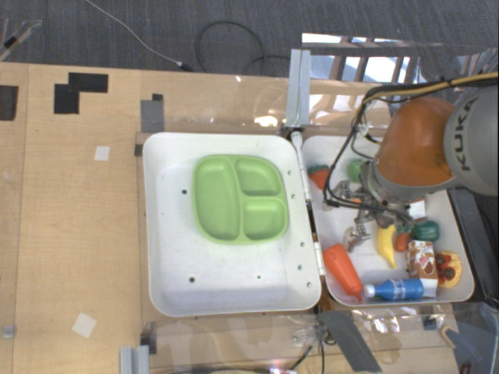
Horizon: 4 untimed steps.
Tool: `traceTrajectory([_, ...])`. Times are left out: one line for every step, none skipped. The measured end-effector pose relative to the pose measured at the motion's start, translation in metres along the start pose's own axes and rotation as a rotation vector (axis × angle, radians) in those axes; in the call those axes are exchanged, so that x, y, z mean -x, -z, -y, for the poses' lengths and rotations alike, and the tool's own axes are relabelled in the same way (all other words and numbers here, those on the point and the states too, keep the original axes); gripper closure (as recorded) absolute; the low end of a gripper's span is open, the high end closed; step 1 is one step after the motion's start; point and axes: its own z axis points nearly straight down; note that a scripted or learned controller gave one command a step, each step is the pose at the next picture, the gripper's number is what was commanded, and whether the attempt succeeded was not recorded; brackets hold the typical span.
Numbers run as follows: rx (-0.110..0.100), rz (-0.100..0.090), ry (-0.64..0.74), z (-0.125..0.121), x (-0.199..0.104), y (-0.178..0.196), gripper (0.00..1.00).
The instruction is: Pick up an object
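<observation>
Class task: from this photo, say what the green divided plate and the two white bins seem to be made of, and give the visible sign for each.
Green divided plate: probably moulded plastic, matt; even colour, soft rounded compartment edges. Left white bin and right white bin: likely thin plastic, slightly glossy; rounded corners, smooth uniform white walls. Coated metal cannot be ruled out.

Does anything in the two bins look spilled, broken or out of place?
Nothing stands out. The green divided plate lies flat in the left bin; the toys, such as the orange carrot and blue bottle, lie loose inside the right bin.

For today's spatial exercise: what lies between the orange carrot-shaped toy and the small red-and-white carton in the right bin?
Camera view: a yellow banana toy, above the blue-and-white bottle.
</observation>
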Motion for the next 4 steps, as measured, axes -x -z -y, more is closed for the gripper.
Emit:
traceTrajectory([0.000, -0.004, 0.011, 0.025, 0.055, -0.002, 0.00])
traceTrajectory([-0.002, -0.006, -0.082, 0.053, -0.011, 0.000, 0.00])
traceTrajectory([-0.006, 0.013, -0.074, 0.052, -0.004, 0.014, 1.00])
traceTrajectory([-0.002, 0.001, 0.074, 0.016, -0.005, 0.132, 1.00])
